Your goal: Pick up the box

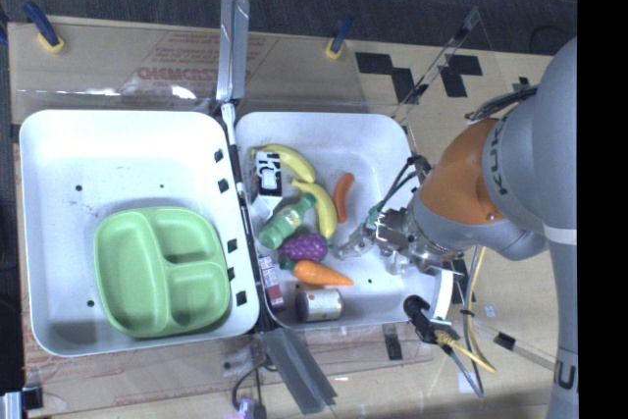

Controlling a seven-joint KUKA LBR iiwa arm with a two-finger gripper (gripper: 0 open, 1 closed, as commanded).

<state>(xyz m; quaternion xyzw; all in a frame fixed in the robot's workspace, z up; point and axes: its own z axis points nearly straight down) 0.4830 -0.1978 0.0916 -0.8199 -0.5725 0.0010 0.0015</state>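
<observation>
Where I reach in: from the right, my orange-banded wrist hanging over the right bin (392, 137).
My claw (365, 238): low over that bin's floor, just right of the pile of things — I can't tell whether its tips are spread or pressed together, they blur into the metal behind them.
What I hold: nothing shows between my tips.
Box (268, 176): small, black and white, near the right bin's left wall, toward its far side; it lies against the bananas (304, 186), well apart from my claw.
Bananas: two yellow ones, curving from beside the box down toward the bin's middle.
Green bottle (286, 221): tilted, just below the box, touching the lower banana.
Grapes (305, 246): purple bunch, below the bottle.
Carrot (320, 274): orange, lying flat under the grapes — the nearest thing to my claw.
Can (319, 304): silver, on its side, by the bin's near wall.
Orange pepper (342, 196): slim, right of the bananas.
Left bin (59, 162): bears a green divided plate (162, 270).
</observation>
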